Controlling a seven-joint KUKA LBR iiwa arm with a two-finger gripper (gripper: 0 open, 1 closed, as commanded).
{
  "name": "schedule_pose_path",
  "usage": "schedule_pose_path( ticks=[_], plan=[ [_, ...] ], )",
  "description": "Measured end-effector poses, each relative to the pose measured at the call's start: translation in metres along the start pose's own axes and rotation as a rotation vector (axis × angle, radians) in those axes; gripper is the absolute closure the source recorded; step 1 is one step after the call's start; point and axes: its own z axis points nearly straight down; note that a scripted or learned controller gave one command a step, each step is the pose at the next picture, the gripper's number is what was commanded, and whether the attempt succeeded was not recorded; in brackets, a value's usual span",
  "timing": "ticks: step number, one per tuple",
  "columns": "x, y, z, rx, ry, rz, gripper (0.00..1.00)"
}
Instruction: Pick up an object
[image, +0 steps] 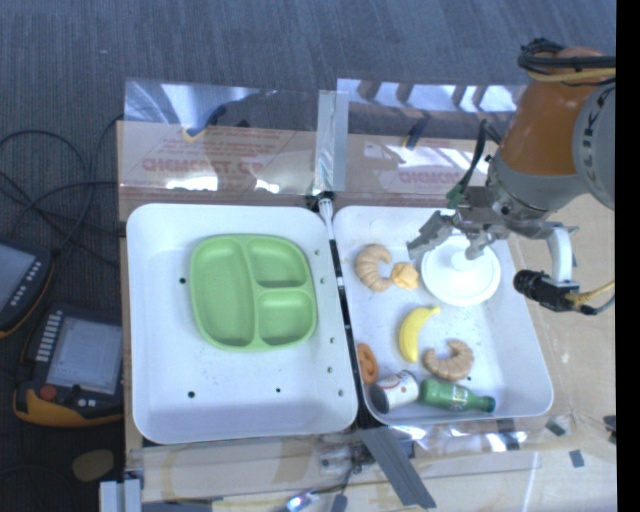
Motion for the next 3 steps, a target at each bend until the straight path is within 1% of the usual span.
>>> schedule_pose_path(
  ticks=[1, 2, 3],
  plan=[
    [0.01, -0.041, 0.139, -0.015, -0.004, -0.143, 0.0],
    [0.008, -0.065, 0.148, -0.018, -0.006, -0.139, 0.0],
    [0.009, -0.064, 0.139, -0.017, -0.001, -0.139, 1.0]
  ],
)
